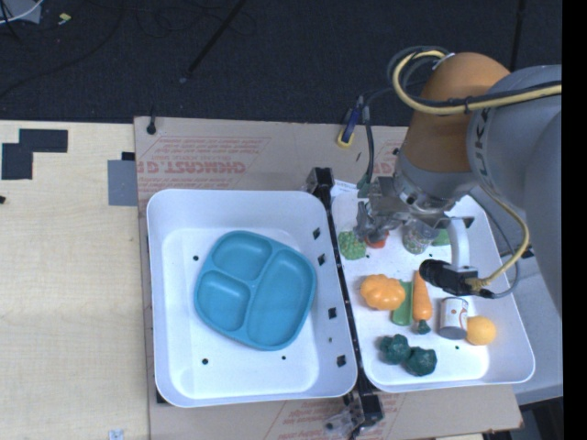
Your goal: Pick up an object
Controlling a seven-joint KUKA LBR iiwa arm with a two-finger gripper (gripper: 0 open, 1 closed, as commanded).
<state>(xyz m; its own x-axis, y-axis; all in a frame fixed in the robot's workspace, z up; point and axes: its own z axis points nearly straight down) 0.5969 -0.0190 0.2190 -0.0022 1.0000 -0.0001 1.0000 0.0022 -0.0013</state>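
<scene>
Step in hand: reaching down into the right bin (514, 360), gripper (371, 223) hanging low near its top left corner, just above a small green leafy toy (351, 244); lifting not yet begun, by the look of it.
Gripper state: impossible to tell whether spread or closed; nothing showing as held.
Task's thing: likely the green leafy toy, lying close to the left wall of the right bin, beside a small red piece (376, 240) right under the gripper.
Next move, as a judgement: lowering straight onto the leafy toy, closing around its narrow width, keeping clear of the bin wall just beside it and of the red piece touching or nearly touching it.
Other pickable things: orange pepper (382, 291) near the bin's middle; carrot (421, 298) lying just beside it over a green piece; silver can (450, 318) on its side; yellow lemon (480, 330) touching the can; dark green broccoli (409, 354) near the bottom edge.
Materials and shapes: toys looking like smooth moulded plastic, rounded and lumpy, apt to be slipping or rolling; can looking hard and cylindrical.
Left bin (174, 236): carrying a blue divided plate (255, 289), smooth, rounded corners, three hollows.
Bins: shallow, glossy white, hard walls, sitting side by side on the tabletop (64, 291).
</scene>
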